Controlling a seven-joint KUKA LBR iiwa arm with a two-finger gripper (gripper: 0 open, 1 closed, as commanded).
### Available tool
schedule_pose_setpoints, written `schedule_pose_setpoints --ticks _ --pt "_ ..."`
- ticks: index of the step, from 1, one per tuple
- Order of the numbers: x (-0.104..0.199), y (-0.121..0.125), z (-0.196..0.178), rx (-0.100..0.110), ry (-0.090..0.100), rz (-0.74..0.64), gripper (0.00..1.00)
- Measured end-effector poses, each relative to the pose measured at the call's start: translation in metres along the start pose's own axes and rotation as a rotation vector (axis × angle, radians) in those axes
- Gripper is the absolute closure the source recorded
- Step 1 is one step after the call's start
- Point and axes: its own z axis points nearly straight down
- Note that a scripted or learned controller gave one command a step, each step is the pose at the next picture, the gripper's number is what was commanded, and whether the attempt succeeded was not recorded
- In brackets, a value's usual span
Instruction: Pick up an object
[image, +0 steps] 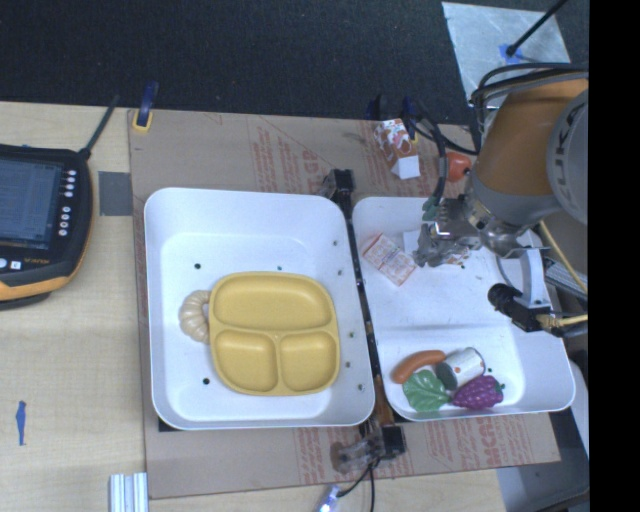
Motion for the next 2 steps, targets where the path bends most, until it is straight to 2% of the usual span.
schedule_pose_setpoints --ticks 1,2 --pt "0.057 -0.006 -0.005 0.002 0.0 -0.004 1.0" --pt "-0.028 -0.015 0.033 0.0 -0.001 -0.002 1.0"
